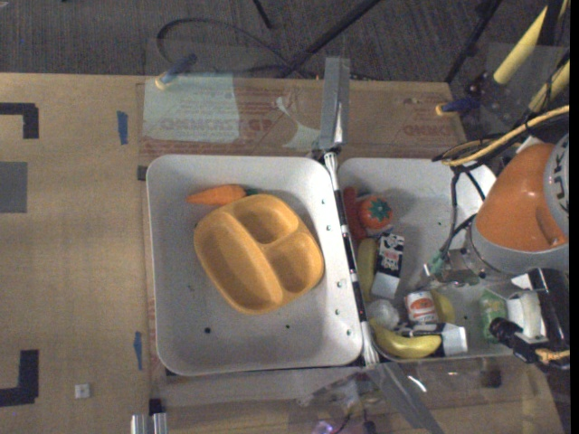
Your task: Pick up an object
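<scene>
Nothing's picked up yet as far as I can judge: the arm [525, 211] hangs over the right bin [412, 172], can't tell the jaws' state, and the banana [404, 343] and small can [421, 306] lie just left of them.

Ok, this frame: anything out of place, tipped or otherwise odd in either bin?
Nothing spilled or broken. The yellow divided plate sits askew in the left bin, with a toy carrot touching its upper edge. The right bin is crowded: a banana, a small carton and a tomato-like toy lie jumbled together.
</scene>
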`<state>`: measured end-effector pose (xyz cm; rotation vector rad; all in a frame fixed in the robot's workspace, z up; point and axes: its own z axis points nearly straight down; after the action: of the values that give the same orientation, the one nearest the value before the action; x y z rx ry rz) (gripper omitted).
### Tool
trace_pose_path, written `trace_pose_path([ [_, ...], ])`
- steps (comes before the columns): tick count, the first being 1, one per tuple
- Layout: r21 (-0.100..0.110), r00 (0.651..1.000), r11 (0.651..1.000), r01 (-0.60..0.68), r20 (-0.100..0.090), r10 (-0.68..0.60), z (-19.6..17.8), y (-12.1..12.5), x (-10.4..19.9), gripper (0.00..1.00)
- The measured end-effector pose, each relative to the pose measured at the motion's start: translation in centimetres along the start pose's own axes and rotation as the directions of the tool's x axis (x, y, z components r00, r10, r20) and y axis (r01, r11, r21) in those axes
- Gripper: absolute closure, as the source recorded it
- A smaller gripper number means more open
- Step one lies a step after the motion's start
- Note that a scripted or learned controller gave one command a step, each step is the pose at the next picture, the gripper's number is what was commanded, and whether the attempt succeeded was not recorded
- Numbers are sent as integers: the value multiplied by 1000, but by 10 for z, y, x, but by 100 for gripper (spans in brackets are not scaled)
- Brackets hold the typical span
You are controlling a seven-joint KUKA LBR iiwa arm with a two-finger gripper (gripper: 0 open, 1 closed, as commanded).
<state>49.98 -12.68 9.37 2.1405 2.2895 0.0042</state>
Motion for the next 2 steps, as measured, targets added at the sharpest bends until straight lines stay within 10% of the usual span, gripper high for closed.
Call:
trace_pose_path([
  [1, 10, 994, 994, 105, -4, -105, -173, 3, 5, 100],
  [2, 7, 961, 961, 277, -5, -276, -252, -5, -63, 100],
])
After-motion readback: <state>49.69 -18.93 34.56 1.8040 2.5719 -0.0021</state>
